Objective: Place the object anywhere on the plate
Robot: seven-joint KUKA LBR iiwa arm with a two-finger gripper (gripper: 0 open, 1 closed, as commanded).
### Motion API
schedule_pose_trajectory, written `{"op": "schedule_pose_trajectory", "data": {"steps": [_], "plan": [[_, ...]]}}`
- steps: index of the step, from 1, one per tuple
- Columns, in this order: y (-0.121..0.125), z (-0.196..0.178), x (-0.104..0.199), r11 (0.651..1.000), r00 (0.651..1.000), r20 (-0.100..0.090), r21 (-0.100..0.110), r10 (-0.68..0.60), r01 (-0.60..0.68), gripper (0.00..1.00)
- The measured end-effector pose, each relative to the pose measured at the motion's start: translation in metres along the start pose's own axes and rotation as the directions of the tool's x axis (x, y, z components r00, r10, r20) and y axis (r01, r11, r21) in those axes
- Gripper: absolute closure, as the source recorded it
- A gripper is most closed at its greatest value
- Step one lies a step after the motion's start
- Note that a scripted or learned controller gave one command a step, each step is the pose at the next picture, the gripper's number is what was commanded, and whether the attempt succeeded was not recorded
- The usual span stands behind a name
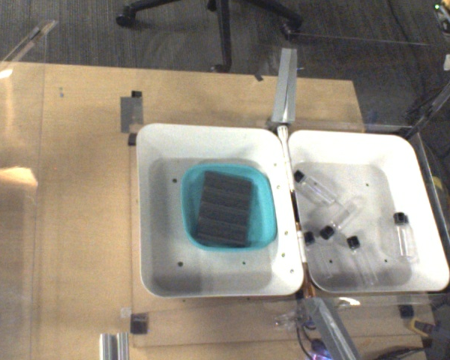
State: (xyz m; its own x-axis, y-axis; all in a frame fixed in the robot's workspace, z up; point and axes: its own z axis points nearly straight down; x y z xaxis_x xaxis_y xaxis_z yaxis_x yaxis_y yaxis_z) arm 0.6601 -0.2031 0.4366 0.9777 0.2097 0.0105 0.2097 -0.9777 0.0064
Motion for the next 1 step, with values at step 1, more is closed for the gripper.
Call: {"op": "schedule_pose_trajectory", "data": {"steps": [1], "plan": [[0.0005,0.0,0.0031,1.0,1.0,0.0,0.0,0.0,0.0,0.0]]}}
